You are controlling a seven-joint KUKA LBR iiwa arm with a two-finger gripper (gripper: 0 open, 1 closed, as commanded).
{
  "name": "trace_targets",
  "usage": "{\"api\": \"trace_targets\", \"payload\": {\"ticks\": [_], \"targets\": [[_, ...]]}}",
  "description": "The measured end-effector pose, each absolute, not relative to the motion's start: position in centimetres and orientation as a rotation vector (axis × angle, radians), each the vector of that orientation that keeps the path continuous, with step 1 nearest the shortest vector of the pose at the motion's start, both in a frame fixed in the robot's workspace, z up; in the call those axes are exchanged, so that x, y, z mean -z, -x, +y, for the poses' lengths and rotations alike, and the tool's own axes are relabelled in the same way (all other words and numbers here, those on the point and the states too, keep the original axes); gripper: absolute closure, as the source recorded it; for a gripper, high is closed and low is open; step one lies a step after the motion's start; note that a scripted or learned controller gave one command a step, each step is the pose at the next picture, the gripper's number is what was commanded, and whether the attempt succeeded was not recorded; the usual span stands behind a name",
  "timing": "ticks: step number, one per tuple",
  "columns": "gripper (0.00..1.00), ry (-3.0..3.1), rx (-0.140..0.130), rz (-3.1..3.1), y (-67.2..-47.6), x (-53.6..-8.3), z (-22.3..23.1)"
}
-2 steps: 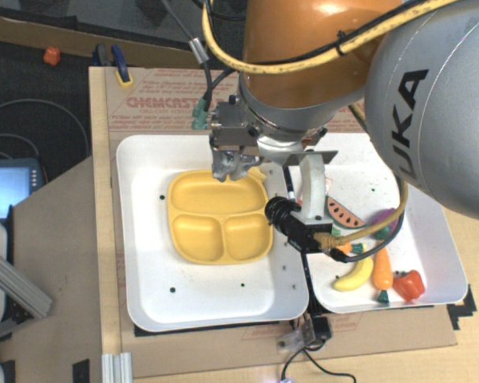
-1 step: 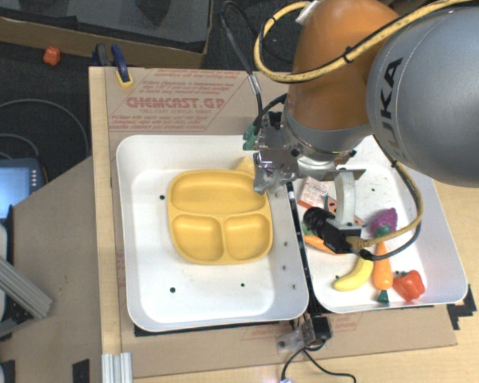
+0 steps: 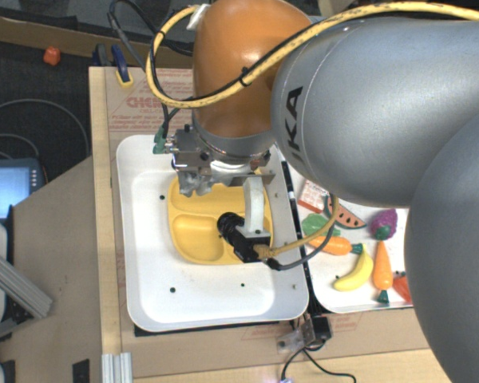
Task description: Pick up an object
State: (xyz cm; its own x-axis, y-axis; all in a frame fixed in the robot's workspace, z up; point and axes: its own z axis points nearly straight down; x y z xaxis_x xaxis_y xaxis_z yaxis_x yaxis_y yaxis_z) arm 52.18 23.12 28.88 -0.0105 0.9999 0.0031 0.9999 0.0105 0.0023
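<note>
on the far left, the cardboard sheet under the bins carries red print that starts "che"; the smaller lines below it are too fine to read. the left bin holds the yellow dish, lying flat towards its far right part, with what look like moulded hollows and a raised rim. i'd guess it's light, stiff plastic, smooth and a bit slippery, not fragile. being so wide and flat, it probably has to be pinched at the rim or at the ridge between the hollows. the gripper hangs right over the dish's far edge, and from here i cannot tell whether the pincer is released or clenched, or whether it touches the dish. the grey arm shows the letters "ka". in the right bin lie a toy carrot, a banana and a purple piece.
</note>
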Motion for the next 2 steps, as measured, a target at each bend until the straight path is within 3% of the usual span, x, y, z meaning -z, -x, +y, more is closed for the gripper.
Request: {"api": "trace_targets", "payload": {"ticks": [1, 2], "targets": [[1.00, 2.226, -0.005, -2.213, -47.73, -31.90, 15.72], [0.00, 2.220, -0.005, -2.220, -47.89, -31.70, 16.08]]}}
